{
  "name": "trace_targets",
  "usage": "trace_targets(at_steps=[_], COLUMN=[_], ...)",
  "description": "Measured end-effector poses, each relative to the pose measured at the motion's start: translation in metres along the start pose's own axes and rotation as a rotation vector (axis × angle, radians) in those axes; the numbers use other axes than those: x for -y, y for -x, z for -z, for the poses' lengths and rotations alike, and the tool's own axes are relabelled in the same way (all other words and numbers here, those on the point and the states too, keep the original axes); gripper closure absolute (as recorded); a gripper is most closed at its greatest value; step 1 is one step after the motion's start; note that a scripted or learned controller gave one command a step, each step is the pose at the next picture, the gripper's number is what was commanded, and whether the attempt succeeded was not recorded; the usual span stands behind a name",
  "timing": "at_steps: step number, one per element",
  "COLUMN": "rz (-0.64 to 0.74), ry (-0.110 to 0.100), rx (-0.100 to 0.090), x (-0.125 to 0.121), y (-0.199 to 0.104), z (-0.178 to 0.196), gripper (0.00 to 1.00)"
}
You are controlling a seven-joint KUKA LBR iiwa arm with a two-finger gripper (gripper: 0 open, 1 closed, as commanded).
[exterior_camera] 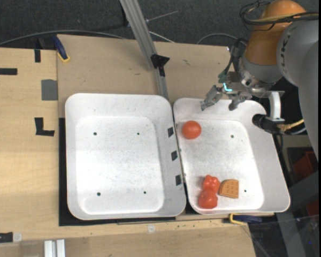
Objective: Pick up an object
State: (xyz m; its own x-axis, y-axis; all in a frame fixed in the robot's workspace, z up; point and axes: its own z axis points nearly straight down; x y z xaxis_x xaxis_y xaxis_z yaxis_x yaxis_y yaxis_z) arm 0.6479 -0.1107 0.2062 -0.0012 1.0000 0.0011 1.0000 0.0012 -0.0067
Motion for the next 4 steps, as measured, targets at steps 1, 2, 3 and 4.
trace_targets(at_steps=[1,2,3,4], rz=[0.001,0.000,0.000,0.002], ry=[0.005,0.000,0.000,0.004], rx=[0.001,0.002,0.002,0.002], x=[-0.001,-0.004,-0.002,-0.004], y=[0.000,0.001,0.000,-0.001], z=[0.003,-0.061,-0.116,-0.102], gripper=[0.00,0.00,0.00,1.00])
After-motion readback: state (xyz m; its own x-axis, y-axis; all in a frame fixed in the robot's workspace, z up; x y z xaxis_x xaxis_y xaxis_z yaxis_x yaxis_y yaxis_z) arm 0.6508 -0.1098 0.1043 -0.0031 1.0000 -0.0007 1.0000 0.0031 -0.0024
